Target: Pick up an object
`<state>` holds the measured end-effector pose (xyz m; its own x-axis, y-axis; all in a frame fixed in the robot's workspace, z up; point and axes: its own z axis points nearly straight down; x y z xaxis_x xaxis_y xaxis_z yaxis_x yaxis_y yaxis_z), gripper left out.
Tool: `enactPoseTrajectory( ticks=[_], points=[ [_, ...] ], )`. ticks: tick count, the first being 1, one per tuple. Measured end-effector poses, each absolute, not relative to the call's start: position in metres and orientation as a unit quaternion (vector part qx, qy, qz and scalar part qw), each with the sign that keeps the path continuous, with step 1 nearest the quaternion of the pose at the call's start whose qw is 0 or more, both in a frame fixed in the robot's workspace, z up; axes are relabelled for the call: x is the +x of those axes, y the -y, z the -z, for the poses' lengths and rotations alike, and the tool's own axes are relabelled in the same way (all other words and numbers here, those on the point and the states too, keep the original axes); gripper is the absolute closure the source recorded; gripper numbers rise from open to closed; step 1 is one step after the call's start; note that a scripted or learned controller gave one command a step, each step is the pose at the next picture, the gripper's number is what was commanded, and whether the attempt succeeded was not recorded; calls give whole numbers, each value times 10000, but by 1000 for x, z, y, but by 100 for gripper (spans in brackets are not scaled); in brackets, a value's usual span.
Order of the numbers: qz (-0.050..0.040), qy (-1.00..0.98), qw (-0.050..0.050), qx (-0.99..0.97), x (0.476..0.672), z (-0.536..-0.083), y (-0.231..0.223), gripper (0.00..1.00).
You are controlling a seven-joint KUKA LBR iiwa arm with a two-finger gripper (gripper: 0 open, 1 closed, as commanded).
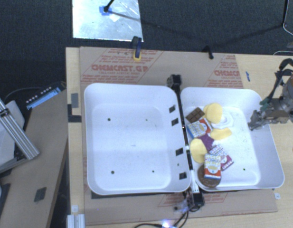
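At the near edge of the bench, cables (184, 208) gather below the seam where two shallow white bins meet; the left bin (103, 175) lies bare, while the right bin (269, 175) holds every candidate for the pick, heaped along its left side against the divider. Nearest sits a small carton with an orange-and-white label (212, 165) over a brown disc, then a pink packet (222, 158), a yellow round piece (198, 149), a purple scrap, a yellow banana-like piece (222, 134), a white ring (225, 121), a second yellow round (213, 112) and a brown chocolate-like bar (194, 114). The gripper (254, 122) hangs at the bin's right side, well apart from the heap, and nothing shows between its fingers; whether they stand wide or narrow cannot be told from this slant. By that reading the pick has not begun: approach, grasp and lift all remain. The pile's overlap and its closeness to the divider wall may hamper a clean grasp. Farther back lie printed cardboard (122, 65), a yellow-and-blue clamp (137, 49) and a silver sheet (108, 13).
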<state>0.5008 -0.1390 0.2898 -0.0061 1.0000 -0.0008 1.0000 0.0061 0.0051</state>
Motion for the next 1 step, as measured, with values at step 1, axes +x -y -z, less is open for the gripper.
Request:
enactPoseTrajectory(
  ticks=[1],
  points=[
    [-34, -7116, 29, 7026, 547, -341, 53, 100]
  ],
)
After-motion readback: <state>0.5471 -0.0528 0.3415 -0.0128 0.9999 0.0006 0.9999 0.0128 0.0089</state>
